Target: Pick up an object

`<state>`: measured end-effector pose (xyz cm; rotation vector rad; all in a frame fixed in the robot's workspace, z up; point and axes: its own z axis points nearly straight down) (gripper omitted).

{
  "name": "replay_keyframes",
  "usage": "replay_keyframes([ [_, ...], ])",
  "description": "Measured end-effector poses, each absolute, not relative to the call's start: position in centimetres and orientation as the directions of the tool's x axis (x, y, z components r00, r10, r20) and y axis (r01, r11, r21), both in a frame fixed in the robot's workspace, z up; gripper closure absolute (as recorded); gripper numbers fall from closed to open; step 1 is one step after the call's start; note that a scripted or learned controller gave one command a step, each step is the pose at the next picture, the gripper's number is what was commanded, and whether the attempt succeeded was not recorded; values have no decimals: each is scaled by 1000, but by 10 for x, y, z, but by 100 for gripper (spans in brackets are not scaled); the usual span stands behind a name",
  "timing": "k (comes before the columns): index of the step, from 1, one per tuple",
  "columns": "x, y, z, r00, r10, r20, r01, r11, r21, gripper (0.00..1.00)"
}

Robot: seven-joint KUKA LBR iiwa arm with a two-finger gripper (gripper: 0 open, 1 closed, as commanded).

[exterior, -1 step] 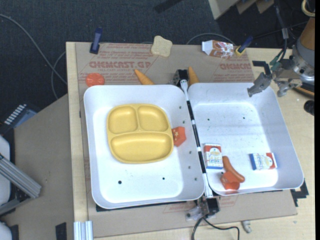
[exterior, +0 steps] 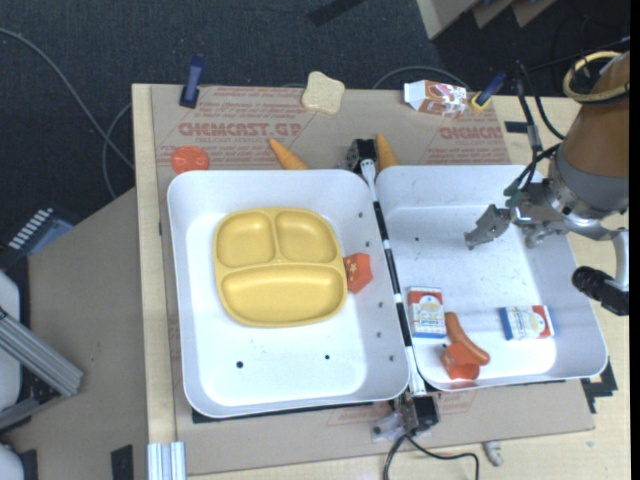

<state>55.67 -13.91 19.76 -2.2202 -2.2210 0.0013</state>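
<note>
Gripper over right bin, fingers splayed wide, holding nothing; carton, carrot, packet lying near front rim; yellow tray in left bin

The arm is showing a wide orange band just above a grey wrist collar. Black cables are running alongside it toward the tool, which is showing pale grey metal with dark, angular fingers.

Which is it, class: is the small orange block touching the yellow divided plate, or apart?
Touching: the camera view shows the orange block pressed against the yellow plate's right rim, no white gap between.
</note>
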Motion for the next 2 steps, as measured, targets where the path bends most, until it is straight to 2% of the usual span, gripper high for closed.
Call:
replay_keyframes([
  [1, 499, -117, 121, 1, 1000, 1, 1000, -1, -3, 0],
  [2, 482, -107, 88, 0, 1000, 0, 1000, 0, 9, 0],
])
